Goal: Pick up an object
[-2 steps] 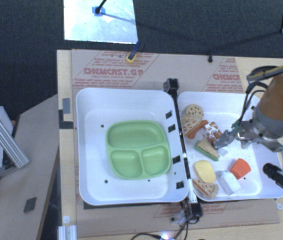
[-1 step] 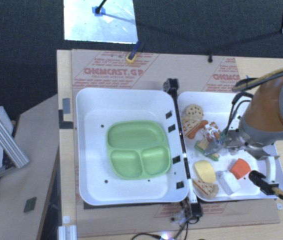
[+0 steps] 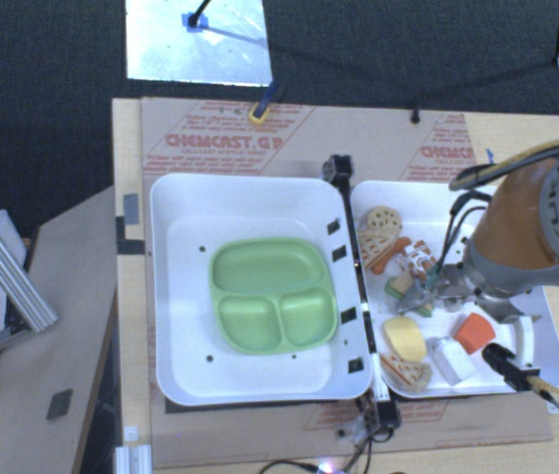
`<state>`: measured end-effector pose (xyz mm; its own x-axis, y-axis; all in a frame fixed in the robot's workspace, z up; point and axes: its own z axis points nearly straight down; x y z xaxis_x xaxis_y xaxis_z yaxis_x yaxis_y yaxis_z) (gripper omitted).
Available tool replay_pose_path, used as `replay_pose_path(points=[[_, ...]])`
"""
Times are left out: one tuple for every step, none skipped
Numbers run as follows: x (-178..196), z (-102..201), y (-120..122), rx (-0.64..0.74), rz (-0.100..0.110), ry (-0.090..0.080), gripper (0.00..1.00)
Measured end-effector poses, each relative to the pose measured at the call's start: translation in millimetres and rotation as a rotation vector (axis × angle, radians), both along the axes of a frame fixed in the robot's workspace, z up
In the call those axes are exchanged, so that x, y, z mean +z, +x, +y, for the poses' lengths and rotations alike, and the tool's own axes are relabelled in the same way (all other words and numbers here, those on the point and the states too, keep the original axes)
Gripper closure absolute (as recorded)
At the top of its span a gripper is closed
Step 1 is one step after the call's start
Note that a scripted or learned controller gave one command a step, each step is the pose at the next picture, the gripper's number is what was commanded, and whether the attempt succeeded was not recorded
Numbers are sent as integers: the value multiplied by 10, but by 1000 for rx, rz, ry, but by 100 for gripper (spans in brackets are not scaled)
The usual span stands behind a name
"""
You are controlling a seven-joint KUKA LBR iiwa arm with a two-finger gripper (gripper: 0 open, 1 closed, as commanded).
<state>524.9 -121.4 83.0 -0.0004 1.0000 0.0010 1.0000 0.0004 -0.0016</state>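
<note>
My two-finger gripper (image 3: 420, 299) low among small toy foods in the right white bin (image 3: 554, 349), grip state unclear, red "CHEMCAST" print on brown board (image 3: 225, 138) at twelve o'clock, green divided plate (image 3: 272, 294) at nine o'clock

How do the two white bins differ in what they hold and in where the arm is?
The left bin holds one thing, a green divided plate; the right bin holds many small items, among them a round cookie, a yellow piece and an orange block. The arm hangs over the right bin, with its gripper low among the items; the left bin has no arm above it. Both are shallow and white.
</note>
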Motion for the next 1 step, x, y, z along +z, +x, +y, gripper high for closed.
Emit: replay_pose_path(points=[[119, -3, 12, 0, -3, -1, 100]])
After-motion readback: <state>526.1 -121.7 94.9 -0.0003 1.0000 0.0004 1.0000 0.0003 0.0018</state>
